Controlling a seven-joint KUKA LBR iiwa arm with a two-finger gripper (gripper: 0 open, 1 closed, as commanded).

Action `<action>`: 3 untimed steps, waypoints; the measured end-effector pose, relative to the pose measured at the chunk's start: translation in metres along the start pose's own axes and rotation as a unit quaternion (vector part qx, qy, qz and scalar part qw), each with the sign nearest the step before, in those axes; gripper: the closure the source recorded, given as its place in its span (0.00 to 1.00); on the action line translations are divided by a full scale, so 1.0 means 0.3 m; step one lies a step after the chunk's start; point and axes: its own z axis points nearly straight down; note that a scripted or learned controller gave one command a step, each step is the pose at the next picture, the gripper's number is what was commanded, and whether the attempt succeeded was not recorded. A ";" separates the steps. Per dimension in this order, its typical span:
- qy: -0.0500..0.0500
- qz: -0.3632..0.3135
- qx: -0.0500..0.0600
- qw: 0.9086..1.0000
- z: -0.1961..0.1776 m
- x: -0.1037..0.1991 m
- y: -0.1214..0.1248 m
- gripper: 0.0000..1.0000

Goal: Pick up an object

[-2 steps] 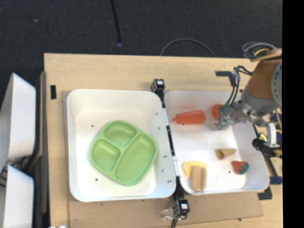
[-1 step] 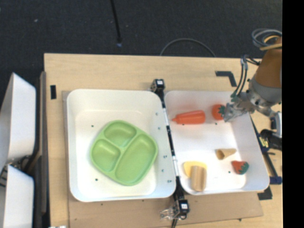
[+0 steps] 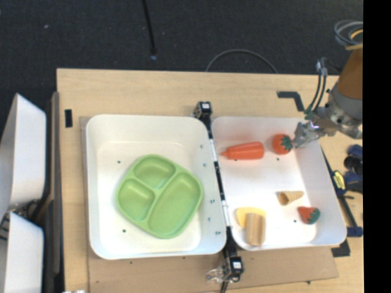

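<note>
Fingers (image 3: 303,134) aperture unclear beside tomato (image 3: 281,143), wooden bench (image 3: 140,84), dark carpet floor (image 3: 91,23)

Bench (image 3: 140,90): pale wood tone.
Left bin (image 3: 101,224): plain white.
Right bin (image 3: 324,224): plain white.
Divided plate (image 3: 160,195): light green, uniform.
Carrot (image 3: 243,151): orange.
Tomato (image 3: 281,143): red with green top.
Strawberry (image 3: 309,215): red with green leaves.
Cone (image 3: 290,197): tan.
Cheese wedge (image 3: 244,215): yellow.
Cylinder (image 3: 255,229): light brown.
Hand (image 3: 303,133): grey metal.
Floor (image 3: 91,23): dark, speckled.
</note>
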 end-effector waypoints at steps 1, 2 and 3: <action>0.001 -0.001 0.002 1.000 -0.041 -0.002 0.004 1.00; 0.001 -0.001 0.002 1.000 -0.086 0.169 -0.035 1.00; 0.001 -0.001 0.003 1.000 -0.104 0.362 -0.028 1.00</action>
